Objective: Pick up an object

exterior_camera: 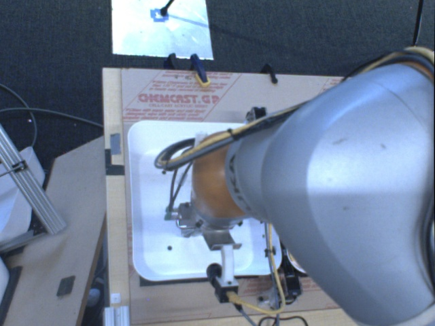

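Grey robot arm with an orange band (pixel 214 182) reaching in from the right, hanging over the middle of a shallow white plastic bin (pixel 146 182). Metal two-finger gripper (pixel 204 228) pointing down over the bin's floor, towards its near edge; wide or narrow, impossible to tell. Tiny dark speck (pixel 169 248) towards the near left corner, too small to identify; likely target hidden beneath the wrist. Best done by descending straight, closing gently, lifting only once something is gripped.

Red print reading "CHEMCAST GP" stands on the brown masking sheet (pixel 178 95) behind the white bin (pixel 146 182).
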`<state>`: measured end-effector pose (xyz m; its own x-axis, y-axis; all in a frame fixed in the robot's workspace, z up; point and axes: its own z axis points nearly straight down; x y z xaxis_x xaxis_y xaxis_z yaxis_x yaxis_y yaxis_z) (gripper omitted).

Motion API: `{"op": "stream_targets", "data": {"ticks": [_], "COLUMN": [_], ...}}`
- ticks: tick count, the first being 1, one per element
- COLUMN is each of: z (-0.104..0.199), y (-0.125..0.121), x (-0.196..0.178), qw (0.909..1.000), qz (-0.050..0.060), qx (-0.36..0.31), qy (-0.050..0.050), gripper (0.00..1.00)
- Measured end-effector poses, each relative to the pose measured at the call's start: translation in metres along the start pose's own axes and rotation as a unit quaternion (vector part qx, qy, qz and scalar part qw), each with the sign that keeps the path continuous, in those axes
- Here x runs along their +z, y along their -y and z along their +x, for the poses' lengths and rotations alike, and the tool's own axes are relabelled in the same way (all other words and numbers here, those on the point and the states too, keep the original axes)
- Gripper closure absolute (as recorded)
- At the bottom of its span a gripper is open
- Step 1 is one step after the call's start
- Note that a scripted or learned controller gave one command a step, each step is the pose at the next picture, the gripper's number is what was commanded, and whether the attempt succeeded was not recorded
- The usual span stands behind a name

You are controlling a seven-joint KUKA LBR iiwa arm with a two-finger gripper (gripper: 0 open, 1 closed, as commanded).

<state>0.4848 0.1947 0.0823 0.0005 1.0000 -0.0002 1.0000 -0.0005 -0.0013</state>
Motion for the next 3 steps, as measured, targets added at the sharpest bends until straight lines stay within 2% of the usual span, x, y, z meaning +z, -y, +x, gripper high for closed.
{"op": "stream_targets", "data": {"ticks": [1, 2, 3], "z": [-0.068, -0.064, -0.040], "y": [-0.085, -0.157, -0.050], "x": [-0.003, -0.004, -0.002], "qw": [1.0000, 1.0000, 1.0000], "qz": [-0.004, -0.005, 0.003], "qx": [0.003, -0.002, -0.002], "qy": [0.002, 0.000, -0.001], "gripper": [1.00, 1.00, 1.00]}}
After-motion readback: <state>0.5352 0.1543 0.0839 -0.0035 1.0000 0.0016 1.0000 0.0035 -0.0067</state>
